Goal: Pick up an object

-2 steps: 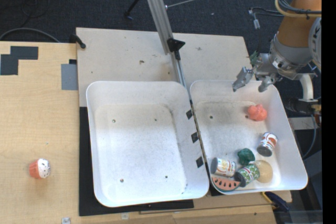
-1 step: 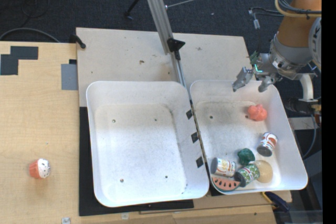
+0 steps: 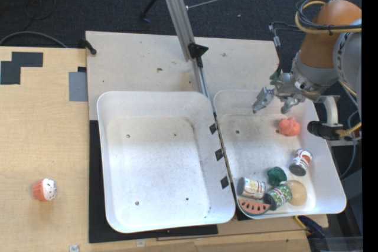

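Pink lump in right bin, upper right part, roundish, no clear long axis; lies at 4 o'clock from pincer, near, not touching; pincer fingers apart, nothing between; other objects clustered at bin's 6 o'clock corner

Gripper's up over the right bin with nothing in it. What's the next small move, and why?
Probably shift the gripper toward the pink lump and lower over it. It lies apart from the cluster at the right bin's near corner, with bare floor around it, so it looks like the easiest grasp.
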